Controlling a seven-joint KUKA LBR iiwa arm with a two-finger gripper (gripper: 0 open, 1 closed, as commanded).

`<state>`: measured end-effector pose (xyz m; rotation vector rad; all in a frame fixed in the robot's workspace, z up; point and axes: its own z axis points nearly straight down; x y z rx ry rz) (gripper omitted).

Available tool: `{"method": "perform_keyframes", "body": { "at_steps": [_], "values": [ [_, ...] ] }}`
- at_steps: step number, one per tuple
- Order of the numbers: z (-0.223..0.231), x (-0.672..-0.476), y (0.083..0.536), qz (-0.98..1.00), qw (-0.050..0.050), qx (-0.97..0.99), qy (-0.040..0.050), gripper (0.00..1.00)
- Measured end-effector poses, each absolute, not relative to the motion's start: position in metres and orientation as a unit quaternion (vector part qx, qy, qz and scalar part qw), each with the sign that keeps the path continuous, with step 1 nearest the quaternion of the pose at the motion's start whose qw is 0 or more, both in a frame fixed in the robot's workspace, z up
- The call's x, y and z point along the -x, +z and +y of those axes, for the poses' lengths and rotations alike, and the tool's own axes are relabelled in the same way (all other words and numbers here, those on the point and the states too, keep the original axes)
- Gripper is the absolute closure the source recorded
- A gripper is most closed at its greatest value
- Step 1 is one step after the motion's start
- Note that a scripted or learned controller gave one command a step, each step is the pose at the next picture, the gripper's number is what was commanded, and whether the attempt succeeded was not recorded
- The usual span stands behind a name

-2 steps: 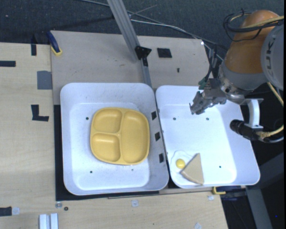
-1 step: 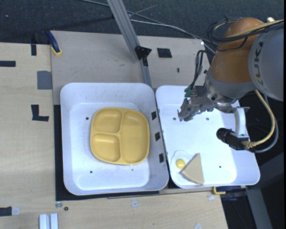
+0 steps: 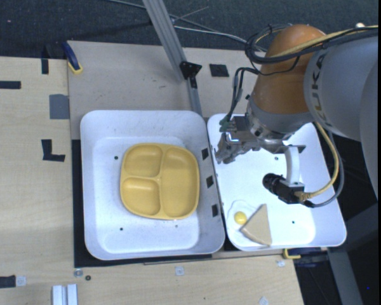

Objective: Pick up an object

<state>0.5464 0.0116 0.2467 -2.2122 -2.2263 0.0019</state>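
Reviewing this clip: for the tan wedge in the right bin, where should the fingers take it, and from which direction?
Across the tan wedge near its narrow upper tip, coming straight down, probably: it lies flat with two straight edges converging there. The small yellow ball crowds its left edge, so grip above the ball.

A grey metal pole (image 3: pixel 171 40) slants across the wooden bench (image 3: pixel 25 189)

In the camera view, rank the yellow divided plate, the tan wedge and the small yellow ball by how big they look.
1. Yellow divided plate, in the left bin: clearly largest.
2. Tan wedge, in the right bin.
3. Small yellow ball, just left of the wedge: smallest.
All three lie on the bin floors, so nearness hardly skews this.
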Motion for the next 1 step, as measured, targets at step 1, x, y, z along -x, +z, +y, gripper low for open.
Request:
{"method": "perform_keyframes", "body": {
  "at_steps": [1],
  "values": [
    [0.072, -0.5342, 0.2381, -0.71, 0.002, 0.705, 0.0009, 1.0]
  ]
}}
